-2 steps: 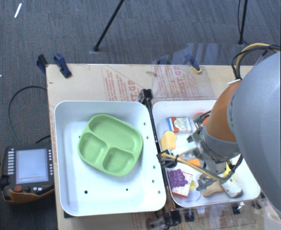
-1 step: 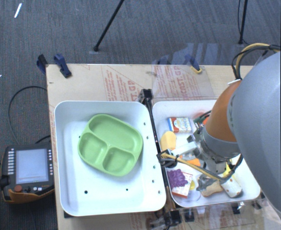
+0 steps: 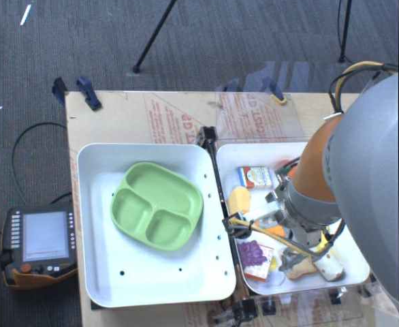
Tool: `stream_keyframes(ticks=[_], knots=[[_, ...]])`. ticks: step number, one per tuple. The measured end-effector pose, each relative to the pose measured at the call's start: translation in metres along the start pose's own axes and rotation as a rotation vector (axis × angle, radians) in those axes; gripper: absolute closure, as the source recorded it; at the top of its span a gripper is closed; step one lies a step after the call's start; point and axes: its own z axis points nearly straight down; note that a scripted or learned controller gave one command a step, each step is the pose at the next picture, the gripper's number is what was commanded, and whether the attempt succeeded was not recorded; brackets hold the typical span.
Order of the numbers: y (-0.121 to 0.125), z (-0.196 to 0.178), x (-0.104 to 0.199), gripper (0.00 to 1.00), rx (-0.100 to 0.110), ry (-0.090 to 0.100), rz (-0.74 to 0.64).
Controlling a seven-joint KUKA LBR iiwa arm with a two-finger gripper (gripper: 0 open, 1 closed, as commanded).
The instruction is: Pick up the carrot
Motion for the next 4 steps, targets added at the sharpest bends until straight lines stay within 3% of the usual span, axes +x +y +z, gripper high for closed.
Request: stream_keyframes(ticks=[3, 4], knots=[[0.0, 0.0, 0.0, 0.0, 0.0, 0.0, 0.0], [0.069, 0.099, -0.013, 0.0, 0.002, 0.006, -0.003]])
